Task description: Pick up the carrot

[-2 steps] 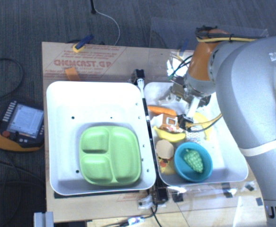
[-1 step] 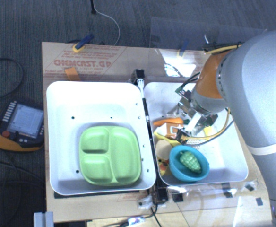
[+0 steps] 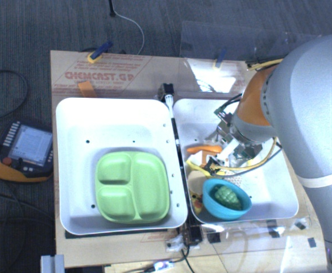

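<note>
From the single overhead camera, we looked down on a dark grey carpeted floor [image 3: 35,33] with a brown cardboard sheet [image 3: 106,75] laid over the bench at the centre of the frame. Red lettering ran across the top of that sheet, and a blue clip [image 3: 99,51] sat at its upper edge. A black cable [image 3: 126,19] trailed down from the top of the frame. At the left edge a handheld control pad [image 3: 23,151] with a lit screen lay on the floor.

Two white bins sat side by side on the cardboard. The left bin [image 3: 109,118] held a green divided plate [image 3: 133,187] in its lower half. In the right bin [image 3: 279,203] we saw a blue bowl [image 3: 227,199] with a bumpy green item inside, near the lower left corner.

The carrot [image 3: 203,149] lay in the right bin near its left wall, above the bowl and just left of the gripper.

The arm [image 3: 308,107] came in from the right, its grey bulk filling the upper right, with the orange band [image 3: 257,104] above the wrist. The gripper [image 3: 227,155] hung low over the right bin, right beside the carrot, wrapped in yellow and black wires. We could not tell whether it was released or clenched, nor whether it touched the carrot.
</note>
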Controlling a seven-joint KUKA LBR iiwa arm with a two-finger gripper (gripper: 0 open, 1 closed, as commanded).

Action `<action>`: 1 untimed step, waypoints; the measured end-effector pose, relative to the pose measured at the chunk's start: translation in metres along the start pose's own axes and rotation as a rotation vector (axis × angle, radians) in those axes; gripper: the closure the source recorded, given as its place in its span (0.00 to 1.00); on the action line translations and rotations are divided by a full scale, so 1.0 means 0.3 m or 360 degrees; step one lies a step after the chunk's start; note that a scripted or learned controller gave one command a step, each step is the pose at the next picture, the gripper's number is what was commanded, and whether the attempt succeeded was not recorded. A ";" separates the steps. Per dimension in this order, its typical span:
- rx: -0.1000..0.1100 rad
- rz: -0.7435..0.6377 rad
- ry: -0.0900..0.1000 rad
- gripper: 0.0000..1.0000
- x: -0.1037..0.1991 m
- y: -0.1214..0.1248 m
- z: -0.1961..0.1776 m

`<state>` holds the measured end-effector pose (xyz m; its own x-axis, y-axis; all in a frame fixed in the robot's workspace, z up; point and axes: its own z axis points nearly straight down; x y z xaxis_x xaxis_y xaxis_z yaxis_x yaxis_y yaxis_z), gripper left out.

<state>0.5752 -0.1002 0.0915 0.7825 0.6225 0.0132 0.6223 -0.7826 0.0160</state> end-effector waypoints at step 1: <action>0.0000 0.0462 -0.0001 0.00 -0.080 -0.036 -0.001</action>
<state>0.5498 -0.1066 0.0914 0.9278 0.3727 0.0168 0.3726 -0.9279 0.0115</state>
